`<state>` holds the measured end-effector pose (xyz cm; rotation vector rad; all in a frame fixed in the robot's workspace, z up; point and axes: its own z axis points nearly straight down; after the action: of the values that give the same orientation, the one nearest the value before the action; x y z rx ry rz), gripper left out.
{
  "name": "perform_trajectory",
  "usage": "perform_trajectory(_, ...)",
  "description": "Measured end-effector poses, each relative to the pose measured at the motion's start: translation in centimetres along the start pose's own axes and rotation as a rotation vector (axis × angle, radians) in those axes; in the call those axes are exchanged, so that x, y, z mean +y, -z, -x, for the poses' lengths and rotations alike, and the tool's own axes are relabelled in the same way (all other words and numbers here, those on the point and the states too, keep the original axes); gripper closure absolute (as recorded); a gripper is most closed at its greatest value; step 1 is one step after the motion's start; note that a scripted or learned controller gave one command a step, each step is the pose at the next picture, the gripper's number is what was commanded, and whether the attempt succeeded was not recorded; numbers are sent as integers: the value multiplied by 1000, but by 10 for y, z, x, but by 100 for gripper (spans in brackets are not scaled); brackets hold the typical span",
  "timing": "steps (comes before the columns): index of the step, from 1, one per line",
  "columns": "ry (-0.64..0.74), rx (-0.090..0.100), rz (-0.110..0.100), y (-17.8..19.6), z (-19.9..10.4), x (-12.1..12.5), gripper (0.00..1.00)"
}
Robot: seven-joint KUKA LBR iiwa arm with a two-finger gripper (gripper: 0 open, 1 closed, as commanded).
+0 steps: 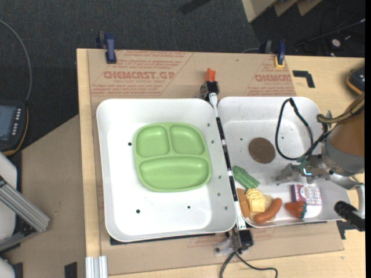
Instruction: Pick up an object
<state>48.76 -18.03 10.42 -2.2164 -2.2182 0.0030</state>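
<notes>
In the right bin (272, 109), several toy foods lie near the front. There is a brown round disc (262, 150), a green pod (246, 176), a yellow corn piece (255, 200), an orange-red sausage (268, 211), a red piece (295, 208) and a pink-and-white carton (307, 194). My gripper (294, 172) reaches in from the right. It hovers just behind the carton and to the right of the brown disc. Nothing is seen held in it.
The left bin (116, 201) holds a green divided plate (172, 156). A black cable (288, 129) loops over the back of the right bin toward the wrist. A divider rail (223, 149) runs between the bins. Clamps sit at the bench's back edge.
</notes>
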Motion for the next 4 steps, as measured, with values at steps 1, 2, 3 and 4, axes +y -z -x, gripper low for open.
perform_trajectory(1, 7, -6, 17, -18, -14, 118, 0)
perform_trajectory(2, -2, 5, 11, -16, 42, 34, 0)
perform_trajectory(3, 4, -6, 15, 62, 14, 78, 0)
perform_trajectory(4, 0, 1, -1, -24, -7, 47, 0)
